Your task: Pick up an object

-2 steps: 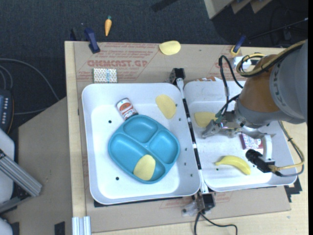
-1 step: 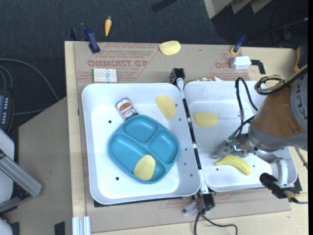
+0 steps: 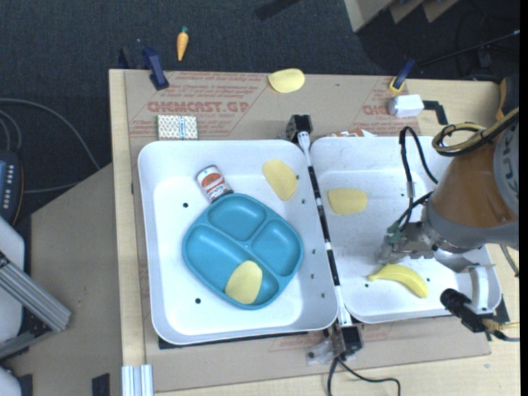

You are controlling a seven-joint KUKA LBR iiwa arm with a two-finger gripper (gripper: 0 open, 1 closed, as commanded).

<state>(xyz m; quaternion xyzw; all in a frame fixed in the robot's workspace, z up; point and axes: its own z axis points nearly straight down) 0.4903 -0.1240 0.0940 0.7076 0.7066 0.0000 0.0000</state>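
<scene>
A yellow banana (image 3: 402,279) lies near the front of the right bin (image 3: 363,304). My gripper (image 3: 401,246) hangs low just behind and above it, under the grey arm with the orange band. A yellow chip-shaped piece (image 3: 347,200) lies further back in the same bin. In the left bin (image 3: 165,221) sits a blue divided plate (image 3: 241,250) with a yellow piece (image 3: 244,283) in its front compartment. Another yellow piece (image 3: 280,178) and a small can (image 3: 214,183) lie behind the plate.
On the bench behind the bins lie a yellow piece (image 3: 286,80), a patterned packet (image 3: 177,126) and a white block (image 3: 407,105). A small carrot (image 3: 182,44) lies on the floor beyond. Black cables (image 3: 410,180) loop over the right bin.
</scene>
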